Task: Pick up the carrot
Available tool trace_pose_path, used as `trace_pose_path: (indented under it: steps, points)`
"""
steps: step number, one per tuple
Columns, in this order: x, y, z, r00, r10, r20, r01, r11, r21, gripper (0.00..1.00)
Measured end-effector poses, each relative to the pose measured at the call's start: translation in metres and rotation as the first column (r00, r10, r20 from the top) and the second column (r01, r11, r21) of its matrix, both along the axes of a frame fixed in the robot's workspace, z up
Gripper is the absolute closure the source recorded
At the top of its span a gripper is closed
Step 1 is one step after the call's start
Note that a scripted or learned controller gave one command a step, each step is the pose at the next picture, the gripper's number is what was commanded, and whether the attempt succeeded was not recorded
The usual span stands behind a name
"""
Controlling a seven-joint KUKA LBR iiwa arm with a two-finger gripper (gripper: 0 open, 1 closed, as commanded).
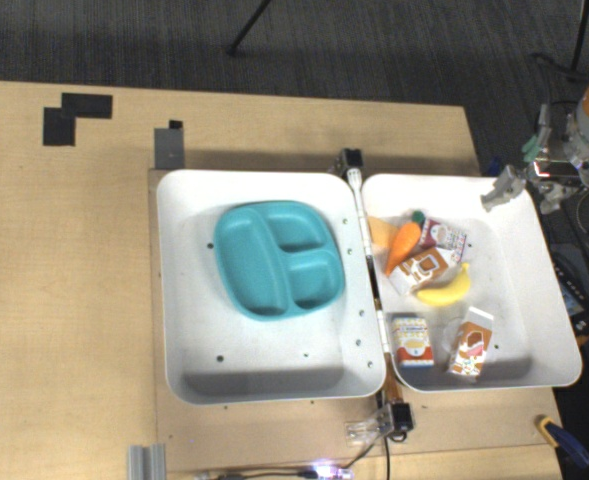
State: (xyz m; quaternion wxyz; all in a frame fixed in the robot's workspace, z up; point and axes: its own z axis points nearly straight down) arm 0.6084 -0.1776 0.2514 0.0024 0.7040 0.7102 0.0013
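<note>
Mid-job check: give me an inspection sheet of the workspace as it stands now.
Surface: wooden bench bearing two white bins, left bin and right bin.
Job's things: carrot lying in the right bin near its left wall, tilted, not gripped.
Clutter: banana and small cartons in the right bin; teal divided tray in the left bin.
Grippers: gripper at the right bin's far right corner, away from the carrot.
Cables: wires at the bench's near edge.
Surroundings: dark carpet.

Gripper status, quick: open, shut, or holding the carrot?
Gripper: cannot be told whether open or shut; it sits at the right bin's upper right rim, holding nothing, apart from the carrot.
</note>
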Motion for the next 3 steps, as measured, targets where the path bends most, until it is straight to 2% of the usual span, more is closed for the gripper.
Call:
trace_pose_path:
  steps: [1, 2, 3]
  points:
    - [0.004, 0.082, -0.143, 0.999, -0.051, -0.015, 0.051, 0.999, 0.007, 0.00]
    - [0.035, 0.088, -0.156, 0.982, -0.190, 0.012, 0.190, 0.982, -0.002, 0.00]
    - [0.039, 0.088, -0.141, 0.983, -0.182, 0.028, 0.182, 0.983, -0.004, 1.00]
